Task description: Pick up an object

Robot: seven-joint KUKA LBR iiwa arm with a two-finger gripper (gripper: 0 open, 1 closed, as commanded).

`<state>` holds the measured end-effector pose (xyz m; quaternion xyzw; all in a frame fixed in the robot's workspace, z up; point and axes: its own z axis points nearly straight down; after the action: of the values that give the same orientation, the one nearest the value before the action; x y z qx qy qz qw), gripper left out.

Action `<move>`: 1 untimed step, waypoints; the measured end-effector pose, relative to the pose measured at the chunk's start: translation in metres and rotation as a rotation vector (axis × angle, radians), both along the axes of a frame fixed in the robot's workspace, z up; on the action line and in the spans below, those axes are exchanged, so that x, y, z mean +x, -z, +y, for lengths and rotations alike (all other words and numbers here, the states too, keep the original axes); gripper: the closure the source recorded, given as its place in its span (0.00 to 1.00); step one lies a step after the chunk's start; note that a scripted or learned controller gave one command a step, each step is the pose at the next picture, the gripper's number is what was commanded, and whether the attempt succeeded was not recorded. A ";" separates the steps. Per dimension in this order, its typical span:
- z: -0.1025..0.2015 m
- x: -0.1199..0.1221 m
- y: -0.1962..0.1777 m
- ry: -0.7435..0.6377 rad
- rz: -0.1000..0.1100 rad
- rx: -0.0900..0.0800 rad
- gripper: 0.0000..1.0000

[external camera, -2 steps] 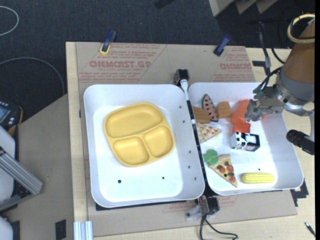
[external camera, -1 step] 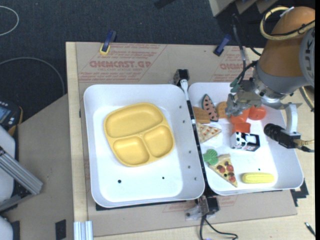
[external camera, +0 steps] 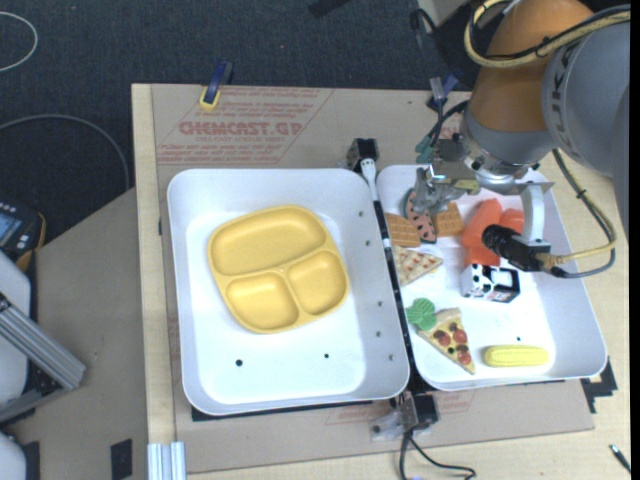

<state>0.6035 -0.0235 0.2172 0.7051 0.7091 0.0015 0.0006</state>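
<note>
Toy food crowds the right bin [external camera: 575,343]: waffle [external camera: 402,231], pizza slice [external camera: 452,338], corn [external camera: 516,356], dice [external camera: 480,280]; gripper [external camera: 428,203] hangs over the waffle, its grasp unreadable.

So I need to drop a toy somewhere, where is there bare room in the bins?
Left bin: bare floor in front of and left of the yellow divided plate. Right bin: crowded around the pincer; a bare strip lies between the dice and the corn cob.

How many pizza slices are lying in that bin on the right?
2. One pizza slice lies near the bin's left wall, just below the waffle-like piece. The other sits at the front beside the green toy. More might hide under the arm.
</note>
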 end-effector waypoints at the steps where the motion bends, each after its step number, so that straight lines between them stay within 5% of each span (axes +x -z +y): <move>1: 0.012 0.005 0.000 0.004 0.000 -0.002 1.00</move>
<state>0.6084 -0.0120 0.2167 0.7064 0.7078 0.0009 0.0011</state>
